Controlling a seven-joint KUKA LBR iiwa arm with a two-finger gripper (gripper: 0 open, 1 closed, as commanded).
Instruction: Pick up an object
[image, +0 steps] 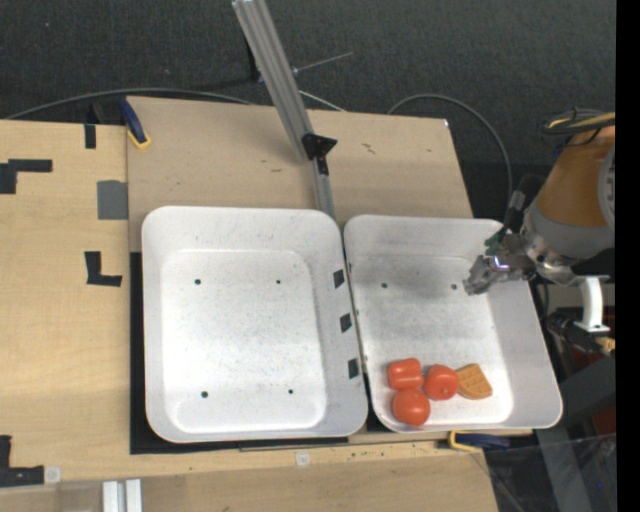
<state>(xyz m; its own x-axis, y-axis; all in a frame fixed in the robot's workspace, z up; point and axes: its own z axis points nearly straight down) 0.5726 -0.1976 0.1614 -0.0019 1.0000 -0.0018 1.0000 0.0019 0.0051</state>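
Three red tomato-like objects (411, 389) lie clustered at the near end of the right bin (420, 270), with an orange bread-like piece (474, 381) touching them on the right. My gripper (484, 274) hangs over the right bin's far right part, well above the cluster in the view, with nothing seen between its fingers. The grey wrist and orange band reach in from the right edge.
The left bin (240, 320) sits beside the right one on the wooden bench. A slanted metal pole (288, 90) rises behind the bins. Black cables run along the bench's far edge, and dark tape marks lie at left.
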